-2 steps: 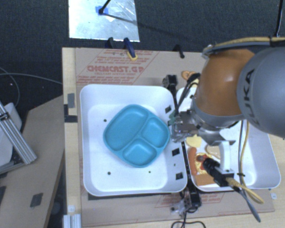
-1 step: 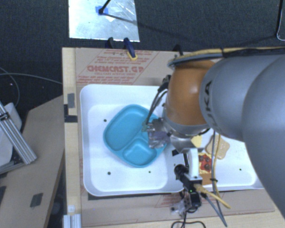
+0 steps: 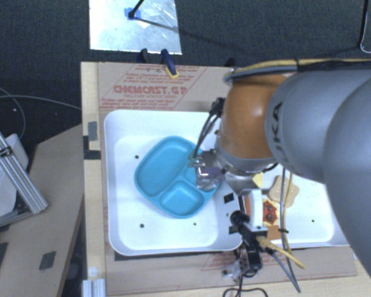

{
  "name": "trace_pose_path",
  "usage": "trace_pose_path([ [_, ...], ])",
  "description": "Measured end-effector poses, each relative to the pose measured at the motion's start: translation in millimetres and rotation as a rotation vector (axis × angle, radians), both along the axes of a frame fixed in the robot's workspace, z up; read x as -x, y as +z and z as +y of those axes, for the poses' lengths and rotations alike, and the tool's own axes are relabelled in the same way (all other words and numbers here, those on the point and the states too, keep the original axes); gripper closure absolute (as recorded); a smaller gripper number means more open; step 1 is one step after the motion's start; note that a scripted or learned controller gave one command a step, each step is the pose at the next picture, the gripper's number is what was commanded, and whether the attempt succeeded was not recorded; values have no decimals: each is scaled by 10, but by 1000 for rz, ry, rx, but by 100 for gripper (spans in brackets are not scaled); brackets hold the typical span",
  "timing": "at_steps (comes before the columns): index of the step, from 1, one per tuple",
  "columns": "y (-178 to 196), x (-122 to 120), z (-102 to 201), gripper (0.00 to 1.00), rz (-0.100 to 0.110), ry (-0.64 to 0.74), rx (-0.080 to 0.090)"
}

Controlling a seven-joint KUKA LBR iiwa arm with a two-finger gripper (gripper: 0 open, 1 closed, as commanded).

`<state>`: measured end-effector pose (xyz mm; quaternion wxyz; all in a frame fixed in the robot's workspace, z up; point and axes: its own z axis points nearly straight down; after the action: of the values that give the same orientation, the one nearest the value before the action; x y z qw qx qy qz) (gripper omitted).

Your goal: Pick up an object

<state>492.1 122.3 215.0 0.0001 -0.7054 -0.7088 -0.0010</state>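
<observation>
Left bin: a shallow white plastic bin with rounded corners, sitting on a brown cardboard sheet printed with red lettering.
Tray in left bin: a sky-blue plastic tray with two compartments lies flat, tilted diagonally, toward the bin's right half; one larger compartment up and left, one smaller down and right.
My pincer: my two-finger metal gripper is at the blue tray's right edge, where the two bins meet. My own wrist covers it from above, so I cannot tell how far apart it stands or whether it has hold of anything.
My arm: grey body with an orange band, reaching in from the right and covering much of the right bin.
Right bin: a second shallow white bin; near its left side lie a pale yellow flat piece and a small packet with red and orange print.
</observation>
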Motion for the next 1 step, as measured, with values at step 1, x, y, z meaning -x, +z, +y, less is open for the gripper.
trace_pose_path([
  [1, 1025, -78, 462, 100, -11, 4, -5],
])
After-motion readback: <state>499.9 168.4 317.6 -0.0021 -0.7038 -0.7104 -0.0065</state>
